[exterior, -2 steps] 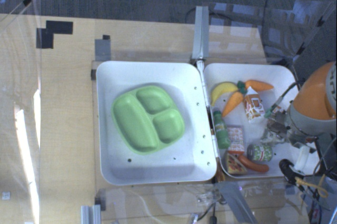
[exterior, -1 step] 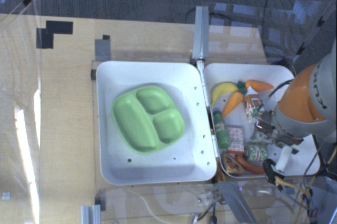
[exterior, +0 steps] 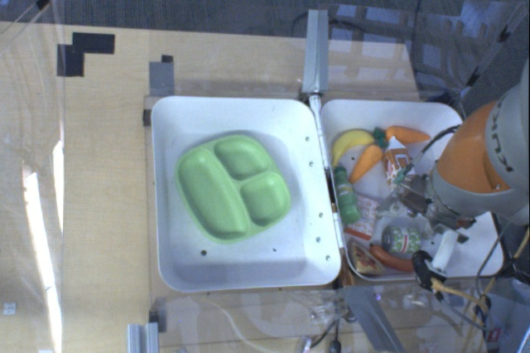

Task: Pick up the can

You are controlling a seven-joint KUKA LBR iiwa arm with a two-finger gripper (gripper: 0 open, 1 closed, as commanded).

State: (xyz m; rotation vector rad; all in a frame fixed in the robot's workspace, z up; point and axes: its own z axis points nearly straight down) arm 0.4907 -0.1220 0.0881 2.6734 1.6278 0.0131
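Can [exterior: 403,240], lying on its side with a green label and a red band, sits in the right bin [exterior: 431,108] near that bin's front edge. Just in front of it, toward the front left corner of the bin, lies a reddish-orange sausage-shaped piece [exterior: 389,258] beside a brown-and-white item [exterior: 362,258] that I cannot name. The gripper [exterior: 411,200] hangs just behind the can, over the middle of the right bin; whether it touches the can, and whether it is spread or pressed together, I cannot tell, since the grey wrist and its cables cover that part. Nothing is visibly pinched by it. The arm [exterior: 480,157], grey with an orange band, reaches in over the right edge of the bin.

Along the left wall of the same bin a green bottle [exterior: 345,196] lies lengthwise. Behind it, toward the back edge, a yellow banana [exterior: 349,143] rests next to an orange carrot [exterior: 367,161] with a green top, and a second orange carrot-like piece [exterior: 407,133] lies near the back edge. A small red-and-white packet [exterior: 396,165] is between the carrots and the gripper.

The left bin [exterior: 174,252], touching the right bin along a shared metal divider, holds a green three-part plate [exterior: 233,187] tilted across its middle. Both bins rest on a pale wooden surface [exterior: 91,202], with black tape marks [exterior: 83,50] near its back left corner.
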